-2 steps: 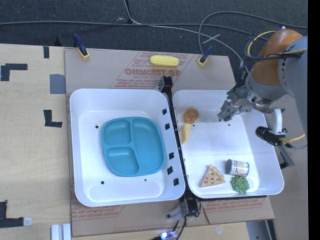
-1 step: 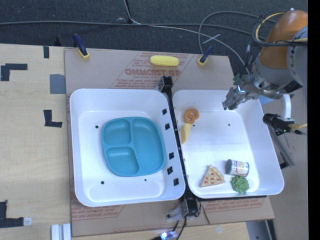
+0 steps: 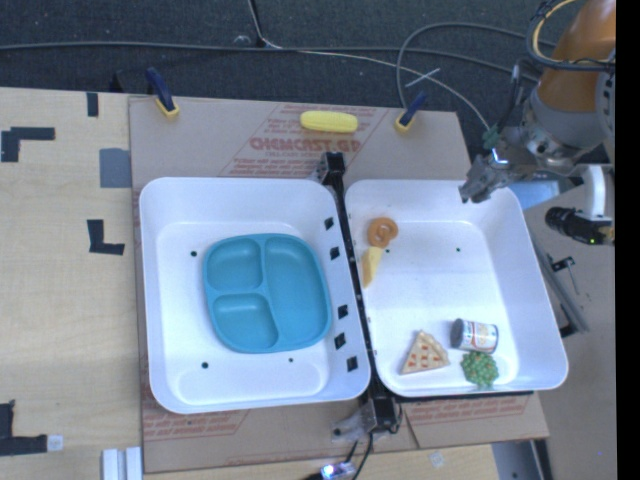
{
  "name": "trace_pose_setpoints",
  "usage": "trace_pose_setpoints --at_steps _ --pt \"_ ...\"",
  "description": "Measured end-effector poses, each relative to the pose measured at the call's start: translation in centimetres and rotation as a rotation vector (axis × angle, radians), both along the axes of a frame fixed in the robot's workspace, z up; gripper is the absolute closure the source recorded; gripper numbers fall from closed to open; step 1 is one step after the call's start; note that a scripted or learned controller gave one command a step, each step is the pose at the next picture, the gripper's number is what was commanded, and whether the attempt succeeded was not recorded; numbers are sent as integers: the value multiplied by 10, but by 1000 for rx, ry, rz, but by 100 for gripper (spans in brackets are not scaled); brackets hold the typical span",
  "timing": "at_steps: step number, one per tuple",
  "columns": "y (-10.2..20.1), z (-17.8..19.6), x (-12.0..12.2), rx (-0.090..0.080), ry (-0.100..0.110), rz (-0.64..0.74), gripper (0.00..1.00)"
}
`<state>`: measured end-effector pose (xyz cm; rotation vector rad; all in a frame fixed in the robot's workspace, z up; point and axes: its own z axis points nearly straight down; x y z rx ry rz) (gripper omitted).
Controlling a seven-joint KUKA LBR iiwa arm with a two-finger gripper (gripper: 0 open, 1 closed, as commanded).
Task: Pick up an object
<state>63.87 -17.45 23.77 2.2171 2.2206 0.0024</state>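
The right bin [image 3: 520, 268] holds several small items. A brown ring-shaped pastry [image 3: 381, 232] lies near its far left side, with a pale yellow piece [image 3: 372, 265] just below it. A pizza slice [image 3: 425, 353], a small can [image 3: 474, 335] on its side and a green bunch [image 3: 481, 369] cluster at the near right. My gripper [image 3: 483, 185] hangs over the bin's far right corner, well apart from all of them, with nothing visibly in it.
The left bin [image 3: 170, 218] holds a blue divided plate [image 3: 267, 292]. A yellow object [image 3: 328, 121] lies on the cardboard behind the bins, between two clamps [image 3: 160, 93] [image 3: 410, 113]. Cables loop behind the arm.
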Motion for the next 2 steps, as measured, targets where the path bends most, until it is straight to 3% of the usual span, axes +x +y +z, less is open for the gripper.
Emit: trace_pose_setpoints --at_steps 1,2 --pt "0 48 1 0 0 0 100" --pt "58 34 8 2 4 4 100"
